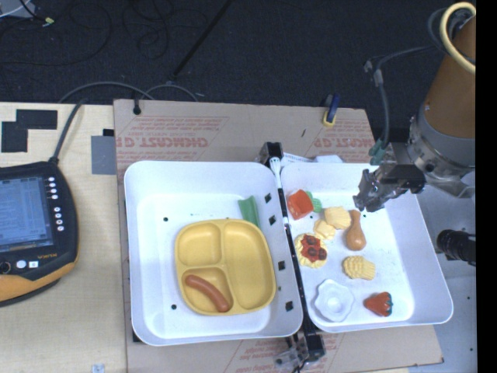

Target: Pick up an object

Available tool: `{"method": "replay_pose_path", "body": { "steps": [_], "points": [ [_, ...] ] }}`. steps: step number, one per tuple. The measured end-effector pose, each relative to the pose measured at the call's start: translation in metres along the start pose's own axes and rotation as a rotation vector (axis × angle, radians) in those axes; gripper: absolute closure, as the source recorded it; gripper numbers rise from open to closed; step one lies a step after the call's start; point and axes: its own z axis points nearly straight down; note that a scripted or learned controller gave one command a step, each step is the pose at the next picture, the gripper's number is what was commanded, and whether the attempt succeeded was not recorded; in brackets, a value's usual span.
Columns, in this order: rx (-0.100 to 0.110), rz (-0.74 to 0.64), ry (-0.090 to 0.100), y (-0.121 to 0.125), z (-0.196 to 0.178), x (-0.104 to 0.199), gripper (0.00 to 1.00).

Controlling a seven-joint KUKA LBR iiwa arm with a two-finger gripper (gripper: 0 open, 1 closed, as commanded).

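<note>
1. the gripper (371, 199) hangs over the upper part of the right bin (423, 243); its dark fingers blur together, so i cannot tell whether they are spread or closed, and nothing shows between them.
2. just below the fingertips lies a toy chicken drumstick (356, 231), its thin end pointing up toward them, apart from them.
3. just left of the drumstick sit pale yellow pieces (337, 217), then a red piece with a green bit (300, 203) by the bin's left wall.
4. further below and left lies a small pizza round (311, 249); straight below the drumstick is a corn piece (359, 267).
5. well below the fingers, a fried egg (334, 300) and a red strawberry (379, 304) lie near the bin's front edge.
6. far to the left, the left bin (147, 208) holds a yellow divided plate (248, 247) with a sausage (207, 292) in its front compartment, and a green piece (249, 209) beside the plate.
</note>
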Motion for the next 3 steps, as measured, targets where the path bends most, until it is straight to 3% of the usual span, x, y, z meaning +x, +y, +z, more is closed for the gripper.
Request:
{"method": "replay_pose_path", "body": {
  "steps": [1,2,3],
  "points": [
    [0.008,0.000,0.001,-0.020,0.069,0.060,1.00],
    [-0.006,-0.006,0.003,-0.018,0.015,0.155,1.00],
    [-0.012,0.003,0.003,-0.018,-0.085,0.155,1.00]
  ]
}}
